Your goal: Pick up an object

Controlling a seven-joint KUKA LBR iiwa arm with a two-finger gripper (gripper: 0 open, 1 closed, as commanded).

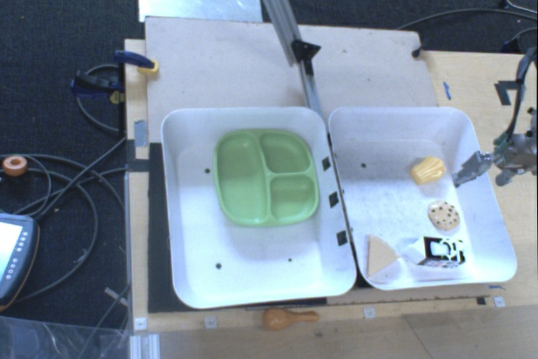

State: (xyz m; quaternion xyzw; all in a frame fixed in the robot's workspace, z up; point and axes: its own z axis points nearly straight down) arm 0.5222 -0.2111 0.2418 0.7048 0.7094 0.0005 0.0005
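The right bin (pixel 395 134) holds a yellow corn-like piece (pixel 427 171), a round speckled cookie (pixel 443 215), a tan wedge (pixel 382 255) and a black-and-white packet (pixel 441 250). My gripper (pixel 469 171) comes in at the bin's right rim, just right of the yellow piece and above the cookie. It is apart from both, and I see nothing held in it. Most of the arm lies beyond the view's right side.
A green divided plate (pixel 267 177) lies in the left bin (pixel 189 248). A slanted metal pole (pixel 277 0) crosses the back of the bench. Cables (pixel 76 181) and a pendant (pixel 13 252) lie at the left. A small wooden piece (pixel 290 317) sits at the bench's front edge.
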